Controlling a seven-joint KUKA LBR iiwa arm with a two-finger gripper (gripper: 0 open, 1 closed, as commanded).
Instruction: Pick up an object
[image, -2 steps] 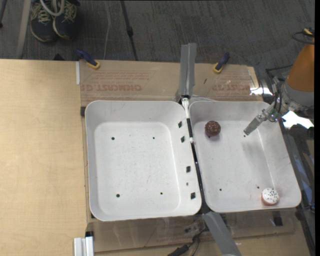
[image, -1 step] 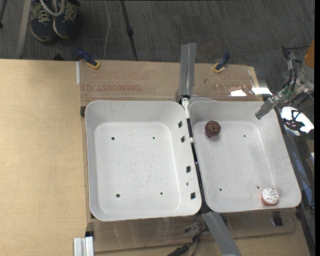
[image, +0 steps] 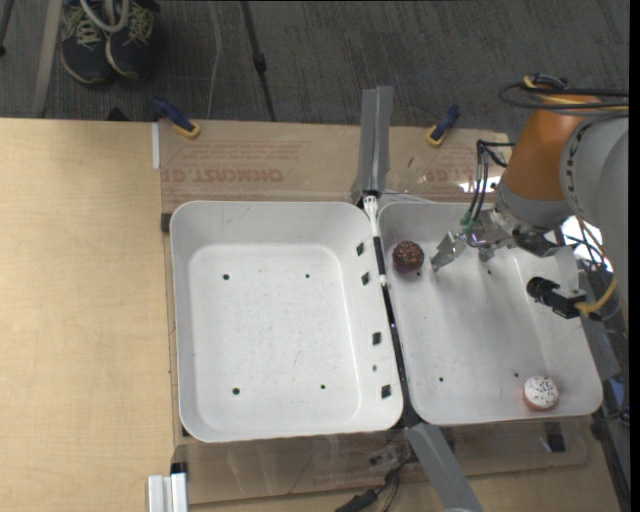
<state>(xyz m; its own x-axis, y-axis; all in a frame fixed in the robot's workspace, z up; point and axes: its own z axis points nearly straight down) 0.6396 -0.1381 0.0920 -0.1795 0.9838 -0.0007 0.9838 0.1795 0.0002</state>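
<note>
A dark reddish-brown ball (image: 407, 256) lies in the right bin (image: 470, 340) near its back left corner. A white ball with an orange underside (image: 541, 392) rests near that bin's front right corner. My gripper (image: 464, 250) hangs over the back of the right bin, just right of the dark ball and apart from it. Its fingers are open, one fingertip (image: 442, 254) pointing toward the ball, and nothing is between them.
The left bin (image: 200, 330) sits beside the right one, with a grey divider post (image: 376, 140) behind their shared edge. Clamps (image: 180, 122) hold cardboard at the back. The grey and orange arm (image: 545, 160) and its cables cover the right bin's back right corner.
</note>
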